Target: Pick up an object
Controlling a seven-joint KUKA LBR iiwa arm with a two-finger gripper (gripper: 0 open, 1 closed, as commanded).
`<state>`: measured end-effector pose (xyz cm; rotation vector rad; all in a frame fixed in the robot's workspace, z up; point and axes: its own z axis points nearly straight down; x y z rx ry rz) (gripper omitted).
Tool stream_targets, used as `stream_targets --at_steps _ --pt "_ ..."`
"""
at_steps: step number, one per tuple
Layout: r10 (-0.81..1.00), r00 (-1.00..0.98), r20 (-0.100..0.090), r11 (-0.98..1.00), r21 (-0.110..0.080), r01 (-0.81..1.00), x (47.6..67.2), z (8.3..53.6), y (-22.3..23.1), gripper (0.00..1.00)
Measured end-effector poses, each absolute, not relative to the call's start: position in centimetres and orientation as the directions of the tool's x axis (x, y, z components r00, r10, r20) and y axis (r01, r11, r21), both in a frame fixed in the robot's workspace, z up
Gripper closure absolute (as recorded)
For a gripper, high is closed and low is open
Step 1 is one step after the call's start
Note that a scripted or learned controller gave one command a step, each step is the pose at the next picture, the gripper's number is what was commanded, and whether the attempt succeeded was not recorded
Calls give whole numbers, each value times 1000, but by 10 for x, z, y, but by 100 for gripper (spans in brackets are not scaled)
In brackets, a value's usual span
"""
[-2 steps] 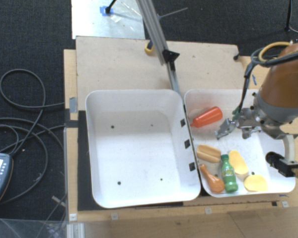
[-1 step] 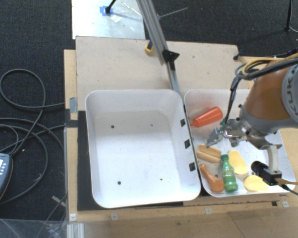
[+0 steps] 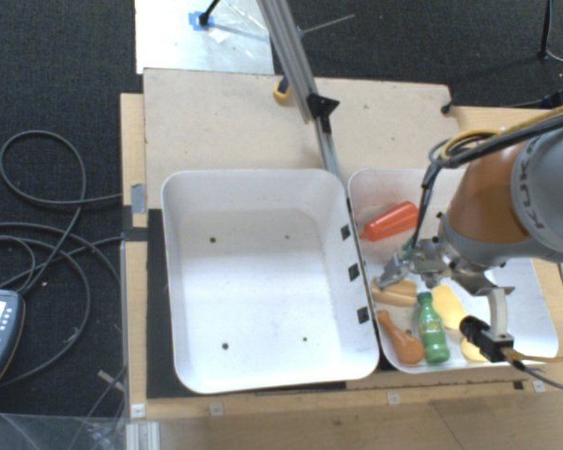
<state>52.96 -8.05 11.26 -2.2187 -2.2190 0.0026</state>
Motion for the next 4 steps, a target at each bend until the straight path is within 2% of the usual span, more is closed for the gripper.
stream_targets --at_steps 1,3,4 --pt "1000 1 0 -1 3 1000 531 126 -81 100" --pt "1000 -5 -1 5 8 1000 533 244 -85 100" --pt "1000 -10 3 10 1 1000 530 234 -29 100"
